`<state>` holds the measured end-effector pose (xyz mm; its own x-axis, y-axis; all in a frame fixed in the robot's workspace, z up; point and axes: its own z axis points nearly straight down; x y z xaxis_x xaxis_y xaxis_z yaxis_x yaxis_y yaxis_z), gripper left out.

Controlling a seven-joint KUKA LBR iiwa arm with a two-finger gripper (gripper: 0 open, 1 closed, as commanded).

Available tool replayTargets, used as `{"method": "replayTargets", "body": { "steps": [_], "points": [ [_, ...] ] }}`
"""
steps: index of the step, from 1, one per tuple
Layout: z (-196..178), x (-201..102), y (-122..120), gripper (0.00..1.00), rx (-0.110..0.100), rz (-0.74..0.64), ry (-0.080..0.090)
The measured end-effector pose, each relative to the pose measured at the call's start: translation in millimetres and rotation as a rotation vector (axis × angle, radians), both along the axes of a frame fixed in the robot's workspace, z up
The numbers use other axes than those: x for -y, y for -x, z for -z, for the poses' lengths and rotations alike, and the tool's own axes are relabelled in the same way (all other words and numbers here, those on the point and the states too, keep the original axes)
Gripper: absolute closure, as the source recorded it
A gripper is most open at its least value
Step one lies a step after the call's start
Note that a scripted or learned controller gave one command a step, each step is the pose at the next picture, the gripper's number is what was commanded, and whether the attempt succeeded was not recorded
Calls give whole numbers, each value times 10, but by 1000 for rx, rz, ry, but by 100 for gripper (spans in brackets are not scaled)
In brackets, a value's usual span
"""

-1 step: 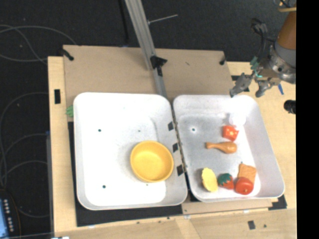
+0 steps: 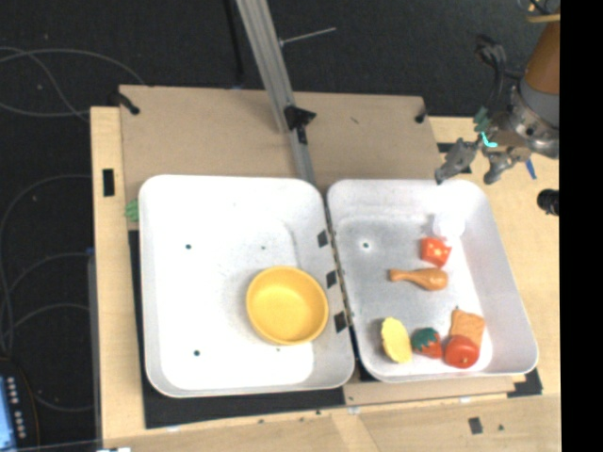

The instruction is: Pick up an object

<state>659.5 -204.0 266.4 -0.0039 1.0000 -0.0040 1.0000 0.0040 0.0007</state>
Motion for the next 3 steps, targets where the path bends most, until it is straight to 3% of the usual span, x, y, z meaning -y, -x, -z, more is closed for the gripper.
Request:
{"method": "replayTargets", "body": {
  "steps": [2,3],
  "points": [
    [1189,-57,5,0,-5,1,-1],
    [1375,-59,-15,0,3,0,-3]
  ]
}}
